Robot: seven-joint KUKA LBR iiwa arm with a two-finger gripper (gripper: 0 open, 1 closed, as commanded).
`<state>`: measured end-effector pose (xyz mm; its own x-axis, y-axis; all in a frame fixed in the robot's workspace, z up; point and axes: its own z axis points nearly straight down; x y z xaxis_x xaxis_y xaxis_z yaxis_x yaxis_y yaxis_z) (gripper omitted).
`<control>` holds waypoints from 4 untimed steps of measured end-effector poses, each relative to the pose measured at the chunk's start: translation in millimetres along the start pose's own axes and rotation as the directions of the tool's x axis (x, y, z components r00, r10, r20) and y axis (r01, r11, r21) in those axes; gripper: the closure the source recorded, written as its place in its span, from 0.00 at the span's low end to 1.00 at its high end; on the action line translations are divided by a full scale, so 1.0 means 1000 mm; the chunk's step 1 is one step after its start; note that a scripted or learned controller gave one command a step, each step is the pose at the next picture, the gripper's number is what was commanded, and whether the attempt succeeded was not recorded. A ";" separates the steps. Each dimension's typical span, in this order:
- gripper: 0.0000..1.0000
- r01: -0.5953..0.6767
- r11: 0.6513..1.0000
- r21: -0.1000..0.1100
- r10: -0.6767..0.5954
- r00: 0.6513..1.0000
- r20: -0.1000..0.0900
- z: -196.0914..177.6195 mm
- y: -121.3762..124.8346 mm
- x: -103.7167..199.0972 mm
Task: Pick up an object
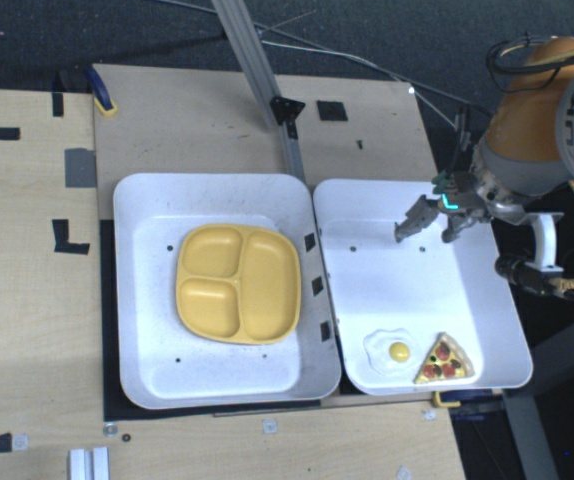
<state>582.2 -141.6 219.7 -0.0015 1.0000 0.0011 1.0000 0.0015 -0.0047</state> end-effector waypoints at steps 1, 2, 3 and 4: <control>0.00 0.000 1.000 -0.003 0.000 1.000 0.000 -0.001 0.001 0.000; 0.00 0.000 1.000 0.003 0.000 1.000 0.001 0.064 -0.001 0.002; 0.00 0.000 1.000 0.002 0.000 1.000 0.002 0.118 0.007 -0.002; 0.00 0.000 1.000 -0.005 0.000 1.000 0.003 0.134 0.008 -0.002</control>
<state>589.3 -143.1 85.8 -0.0015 1.0000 -0.0020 1.0000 0.0015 -0.0001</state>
